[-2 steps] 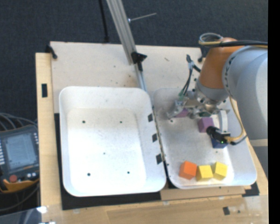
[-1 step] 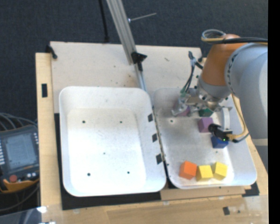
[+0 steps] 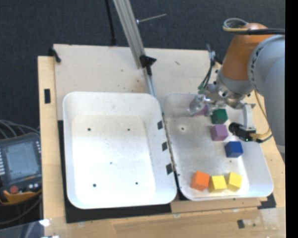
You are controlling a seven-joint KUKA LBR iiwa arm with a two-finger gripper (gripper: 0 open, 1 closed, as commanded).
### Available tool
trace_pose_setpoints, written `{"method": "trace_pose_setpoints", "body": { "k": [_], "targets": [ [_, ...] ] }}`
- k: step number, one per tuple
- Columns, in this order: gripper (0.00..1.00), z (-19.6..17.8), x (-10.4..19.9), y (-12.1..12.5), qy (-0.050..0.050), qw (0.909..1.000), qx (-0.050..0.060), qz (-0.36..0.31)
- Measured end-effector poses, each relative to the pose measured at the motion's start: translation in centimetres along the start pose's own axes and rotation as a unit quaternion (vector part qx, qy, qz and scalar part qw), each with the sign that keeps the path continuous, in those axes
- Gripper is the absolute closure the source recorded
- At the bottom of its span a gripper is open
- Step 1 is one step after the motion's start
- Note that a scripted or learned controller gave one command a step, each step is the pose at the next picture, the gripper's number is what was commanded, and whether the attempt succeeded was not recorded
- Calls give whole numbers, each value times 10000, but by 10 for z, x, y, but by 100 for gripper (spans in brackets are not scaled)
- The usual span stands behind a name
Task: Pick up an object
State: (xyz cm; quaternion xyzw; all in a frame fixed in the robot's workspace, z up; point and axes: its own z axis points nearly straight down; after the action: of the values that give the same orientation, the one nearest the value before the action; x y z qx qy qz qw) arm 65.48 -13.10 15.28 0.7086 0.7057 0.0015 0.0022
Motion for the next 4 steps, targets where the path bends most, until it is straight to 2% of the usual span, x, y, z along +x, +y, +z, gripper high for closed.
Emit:
{"method": "trace_pose_setpoints", "body": {
  "k": [1, 2, 3, 4],
  "targets": [
    [100, -44, -4, 3, -2, 10000, 1, -8],
    [100, -109, -6, 5, -5, 10000, -14, -31],
    [100, -105, 49, -2, 4, 10000, 33, -48],
    [100, -96, 106, 9, 7, 10000, 22, -54]
  ]
}}
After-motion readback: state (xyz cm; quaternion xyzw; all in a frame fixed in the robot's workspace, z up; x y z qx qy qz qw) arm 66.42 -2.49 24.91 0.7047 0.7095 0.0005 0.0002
